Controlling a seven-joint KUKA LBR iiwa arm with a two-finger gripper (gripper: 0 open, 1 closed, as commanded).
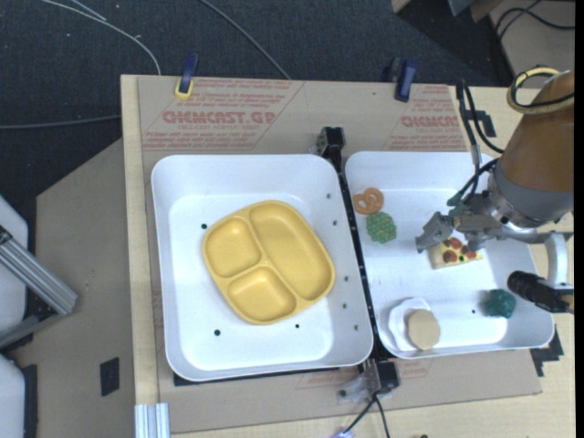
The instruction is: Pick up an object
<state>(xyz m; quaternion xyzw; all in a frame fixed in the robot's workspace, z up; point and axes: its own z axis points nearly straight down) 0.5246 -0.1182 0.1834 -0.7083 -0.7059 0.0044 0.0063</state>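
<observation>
Two white bins, claw point(453, 237) right above a small yellow-and-red pizza-slice toy point(453, 255), can't tell its grip state, green bumpy broccoli toy point(381, 228) off to its left

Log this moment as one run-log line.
phase: reaching | gripper: above small yellow-and-red toy slice in right white bin | grasp: unconfirmed | yellow three-compartment plastic plate: left white bin

Faint red "GIGMCAST" lettering, partly illegible, on the cardboard sheet point(274, 108)
</observation>
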